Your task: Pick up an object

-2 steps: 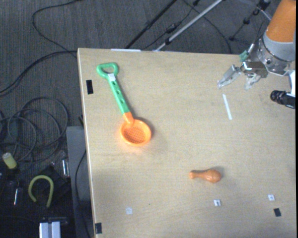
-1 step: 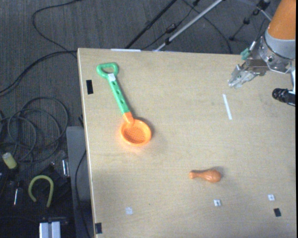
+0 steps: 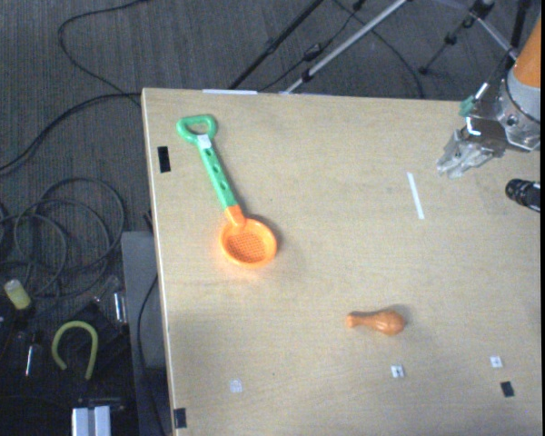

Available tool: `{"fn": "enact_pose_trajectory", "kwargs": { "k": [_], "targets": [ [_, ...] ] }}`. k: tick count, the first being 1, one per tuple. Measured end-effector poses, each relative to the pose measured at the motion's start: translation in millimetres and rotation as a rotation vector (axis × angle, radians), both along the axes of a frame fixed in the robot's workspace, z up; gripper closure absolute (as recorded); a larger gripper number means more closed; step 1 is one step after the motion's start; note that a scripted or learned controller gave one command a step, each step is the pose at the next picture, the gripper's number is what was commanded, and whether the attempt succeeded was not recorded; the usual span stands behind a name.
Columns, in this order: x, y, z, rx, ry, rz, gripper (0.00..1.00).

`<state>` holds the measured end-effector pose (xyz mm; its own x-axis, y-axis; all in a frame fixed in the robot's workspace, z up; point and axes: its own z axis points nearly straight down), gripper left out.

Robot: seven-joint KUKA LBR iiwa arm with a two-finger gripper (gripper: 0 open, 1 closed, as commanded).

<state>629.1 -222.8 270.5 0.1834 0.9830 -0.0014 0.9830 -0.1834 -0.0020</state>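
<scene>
Up at the far right, the gripper point(image 3: 460, 157) hangs over bare board; whether it is spread, I cannot tell. Just beside it lies a white strip point(image 3: 416, 195). Well away sit an orange drumstick toy point(image 3: 378, 322) and a green-handled orange scoop point(image 3: 232, 203).

Bench top point(image 3: 345, 153): pale wood-look board, matt, smooth. Strainer spoon point(image 3: 232, 207), far left of gripper point(image 3: 460, 157): glossy plastic, green handle, orange perforated bowl. Orange piece point(image 3: 378, 321) below-left of gripper: smooth, slight sheen. Gripper: bare metal, shiny
</scene>
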Motion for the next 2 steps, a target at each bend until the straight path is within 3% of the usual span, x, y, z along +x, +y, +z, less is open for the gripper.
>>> {"fn": "enact_pose_trajectory", "kwargs": {
  "k": [1,2],
  "targets": [
    [-107.8,64.4,106.6,0.0,-0.001,-0.127,1.0],
    [-119.0,114.7,156.2,0.0,-0.002,-0.144,1.0]
  ]
}}
